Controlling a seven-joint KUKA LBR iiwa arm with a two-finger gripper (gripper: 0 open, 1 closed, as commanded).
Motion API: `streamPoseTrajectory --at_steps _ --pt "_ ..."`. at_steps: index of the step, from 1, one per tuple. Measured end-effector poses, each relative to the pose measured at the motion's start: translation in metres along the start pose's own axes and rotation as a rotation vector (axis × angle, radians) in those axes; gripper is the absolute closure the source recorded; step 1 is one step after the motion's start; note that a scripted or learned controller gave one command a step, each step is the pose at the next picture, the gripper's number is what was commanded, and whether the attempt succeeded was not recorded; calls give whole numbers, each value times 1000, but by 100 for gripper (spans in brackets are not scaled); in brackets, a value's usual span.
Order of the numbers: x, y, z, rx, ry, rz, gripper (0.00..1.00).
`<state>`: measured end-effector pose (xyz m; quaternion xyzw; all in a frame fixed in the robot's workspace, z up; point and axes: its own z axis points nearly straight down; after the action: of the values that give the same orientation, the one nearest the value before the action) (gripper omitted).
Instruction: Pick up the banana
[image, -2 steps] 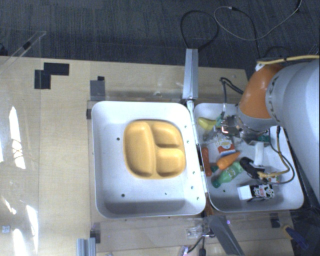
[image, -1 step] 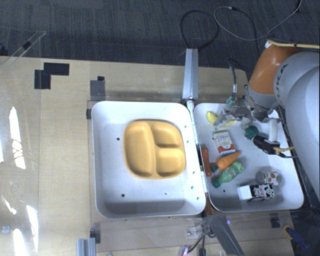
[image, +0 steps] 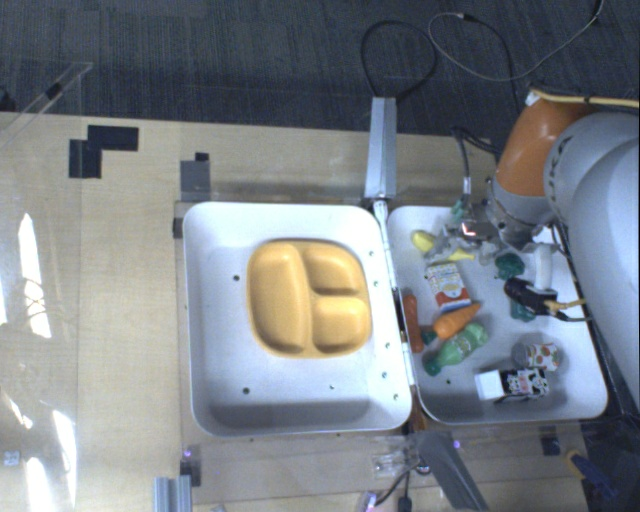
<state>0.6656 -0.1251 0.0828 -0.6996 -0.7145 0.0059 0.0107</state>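
The left bin (image: 215, 400) fills the middle of the frame and holds a yellow divided tray (image: 308, 297) with three hollows, lying flat near the bin's centre. Just right of it, past the shared rim, sits the right bin (image: 570, 400). Along that bin's left wall lies a thin red-orange stick (image: 411, 320). In its upper left corner lies the banana (image: 428, 241), small and yellow, partly under the gripper (image: 470, 228), which hangs over that corner touching or just beside the fruit. Whether anything is pinched there cannot be told. Below the banana lie a small packet (image: 447, 283), a carrot (image: 458, 320) and a green piece (image: 458, 347). Lower right lie a white box (image: 508, 383) and a spotted cup (image: 537, 355). The grey arm (image: 600, 180) comes in from the upper right.
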Motion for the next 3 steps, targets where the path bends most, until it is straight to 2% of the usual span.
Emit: streamPoseTrajectory --at_steps 1,2,3 --pt "0 0 0 -1 -1 0 0" --pt "0 1 -9 -4 -3 -5 100" --pt "-26 3 -95 -30 -11 -130 100"
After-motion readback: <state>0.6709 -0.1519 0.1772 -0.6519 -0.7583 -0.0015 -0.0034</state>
